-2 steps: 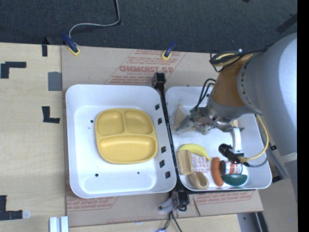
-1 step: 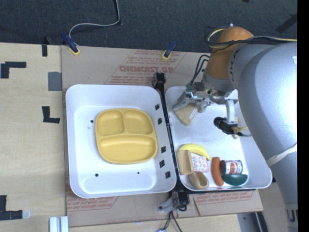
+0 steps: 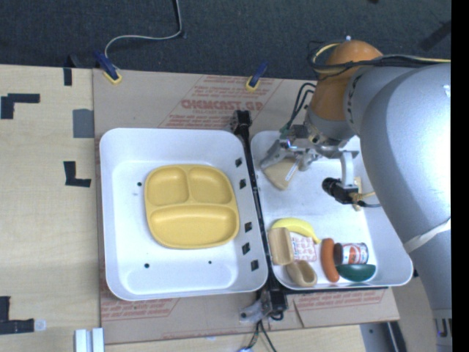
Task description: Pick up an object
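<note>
Hand [image 3: 287, 161] low in the right bin's [image 3: 381, 229] far end, a tan, wedge-shaped piece [image 3: 279, 174] at its tips; whether the fingers are apart or clamped on it I cannot tell. Near end of that bin: banana [image 3: 297, 228], red sausage [image 3: 329, 259], small can [image 3: 353, 254], dark green item [image 3: 357, 273]. Left bin [image 3: 121, 196] holds a yellow divided plate [image 3: 192, 204]

A robotics lab, by the look of it — a grey arm [image 3: 410, 145] over two white bins [image 3: 117, 196] on a taped cardboard sheet [image 3: 183, 101]; blue-and-yellow clamps [image 3: 108, 70] pin it down; a loose cable [image 3: 146, 39] trails over dark carpet, probably.
</note>
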